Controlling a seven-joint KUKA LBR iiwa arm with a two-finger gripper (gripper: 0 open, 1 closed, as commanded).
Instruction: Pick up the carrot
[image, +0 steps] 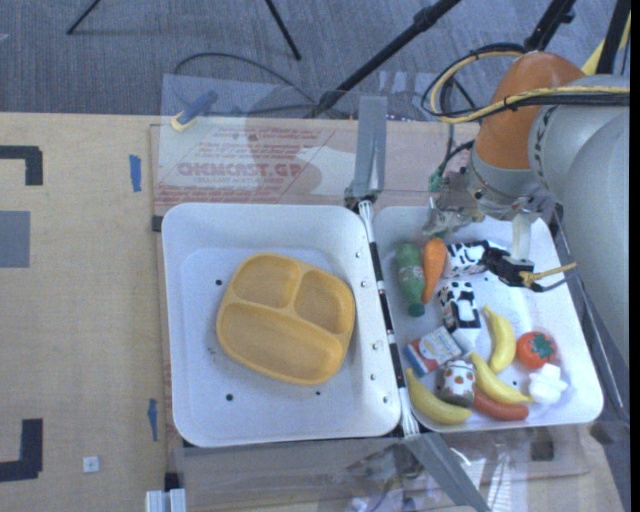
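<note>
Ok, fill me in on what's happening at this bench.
A grey arm with an orange band reaches in from the right, its tool low over the far end of the right bin. The carrot lies just below it, beside a green bottle, among bananas, a tomato and other toy items. Whether the tool has hold of the carrot cannot be made out. The left bin holds a yellow divided plate.
</note>
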